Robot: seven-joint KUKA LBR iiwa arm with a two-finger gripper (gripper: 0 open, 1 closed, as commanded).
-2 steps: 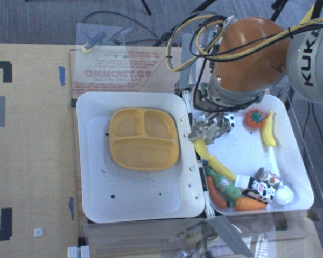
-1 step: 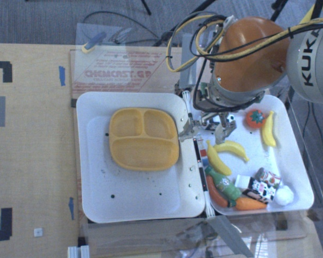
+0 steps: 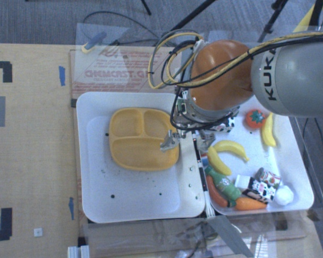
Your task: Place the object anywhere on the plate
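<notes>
**Gripper over the gap between bins, plate in left bin**

Arm [image 3: 290, 74] comes in from the right w/ its orange band [image 3: 220, 74] sitting above the inner edges of the two bins. Gripper [image 3: 185, 138] hangs below the band, approx. over the divide, w/ one grey finger [image 3: 169, 141] reaching over the right edge of the plate. Can't tell how far the jaws are apart or whether anything is between them; the wrist blocks most of it.

Left bin [image 3: 97, 198] holds the yellow plate [image 3: 140, 138], a divided one w/ three sections, lying flat in the upper part of the bin. Nothing is visible on the plate apart from the finger over its edge.

Right bin [image 3: 301, 171] holds the toy items: a yellow banana [image 3: 226, 155] just beside the gripper, a second banana [image 3: 268, 130] near the far wall, a tomato [image 3: 254, 119] touching it, a green bottle [image 3: 223, 183] and a carrot [image 3: 250, 203] by the near wall, plus a black-and-white cow-print item [image 3: 264, 186] and a white ball [image 3: 283, 196] in the near right corner. Which of these is the object, can't tell.
</notes>
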